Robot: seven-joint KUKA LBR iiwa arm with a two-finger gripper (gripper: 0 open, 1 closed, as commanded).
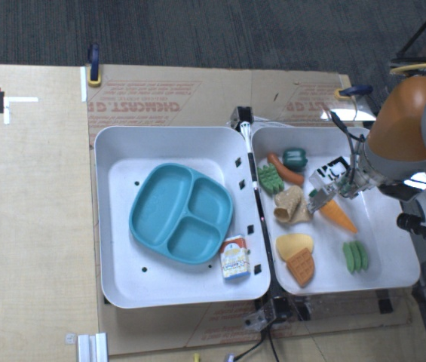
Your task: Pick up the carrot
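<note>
A: Where the arm reaches in from the right, we see the gripper (324, 196) low in the right bin (393, 266), just beside the carrot (338, 216).

B: We can't tell how its fingers stand. The carrot lies on the bin floor, between a tan lump (291, 204) and green pods (354, 256).

A: We see a blue plate (181, 213) in the left bin (114, 202).

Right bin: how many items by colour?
Green: 3, at
Orange: 3, at
Tan: 1
Yellow: 1
Total: 8
</note>
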